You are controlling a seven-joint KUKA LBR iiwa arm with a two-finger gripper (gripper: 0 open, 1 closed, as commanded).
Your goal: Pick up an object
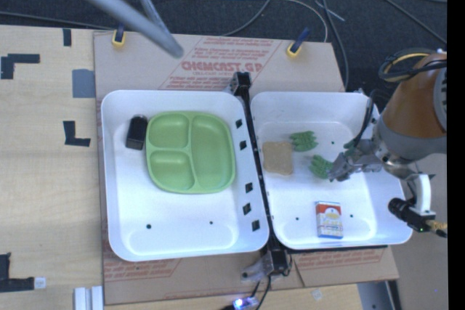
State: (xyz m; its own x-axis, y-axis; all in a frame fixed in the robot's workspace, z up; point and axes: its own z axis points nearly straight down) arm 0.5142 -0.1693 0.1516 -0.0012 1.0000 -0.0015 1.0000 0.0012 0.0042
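Gripper [340, 169] sits low in the right bin [305, 102], touching a green toy [320, 166]; whether it is open or closed on the toy, I cannot tell. This looks like the grasp step. Next: close firmly, then lift straight up, clear of the sponge [278, 157].

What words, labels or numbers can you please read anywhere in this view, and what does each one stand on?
"CHEMCAST GP": red print on the brown cardboard sheet under the two white bins; the smaller red lines above and below it are too blurred to read.
Small red-and-white box in the right white bin: it bears a printed label, too small to read.
Black tape marks on the wooden bench: shapes, no readable letters.
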